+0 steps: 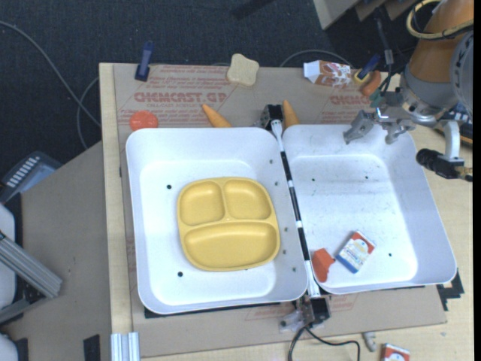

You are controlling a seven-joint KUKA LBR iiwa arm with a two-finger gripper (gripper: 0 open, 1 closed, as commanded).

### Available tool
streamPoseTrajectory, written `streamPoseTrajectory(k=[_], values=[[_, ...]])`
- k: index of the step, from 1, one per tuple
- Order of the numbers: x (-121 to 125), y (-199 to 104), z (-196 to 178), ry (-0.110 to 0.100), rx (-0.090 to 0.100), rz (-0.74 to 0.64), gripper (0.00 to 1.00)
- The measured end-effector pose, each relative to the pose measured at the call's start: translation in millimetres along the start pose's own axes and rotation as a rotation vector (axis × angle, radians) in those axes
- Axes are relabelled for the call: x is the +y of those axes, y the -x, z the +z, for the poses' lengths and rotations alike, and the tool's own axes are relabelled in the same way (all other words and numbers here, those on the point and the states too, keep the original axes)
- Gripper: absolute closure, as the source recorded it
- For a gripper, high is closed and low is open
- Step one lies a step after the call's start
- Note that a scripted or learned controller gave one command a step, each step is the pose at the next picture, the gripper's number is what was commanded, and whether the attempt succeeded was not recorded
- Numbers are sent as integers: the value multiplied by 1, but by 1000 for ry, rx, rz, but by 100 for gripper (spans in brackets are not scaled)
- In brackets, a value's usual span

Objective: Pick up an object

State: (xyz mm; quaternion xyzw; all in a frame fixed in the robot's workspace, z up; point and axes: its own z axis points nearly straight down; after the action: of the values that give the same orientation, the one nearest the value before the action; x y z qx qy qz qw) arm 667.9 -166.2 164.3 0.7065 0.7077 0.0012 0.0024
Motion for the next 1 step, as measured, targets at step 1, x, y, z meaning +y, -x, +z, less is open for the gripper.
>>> streamPoseTrajectory(k=[1], values=[[-62,29,81,-8,2,3,0]])
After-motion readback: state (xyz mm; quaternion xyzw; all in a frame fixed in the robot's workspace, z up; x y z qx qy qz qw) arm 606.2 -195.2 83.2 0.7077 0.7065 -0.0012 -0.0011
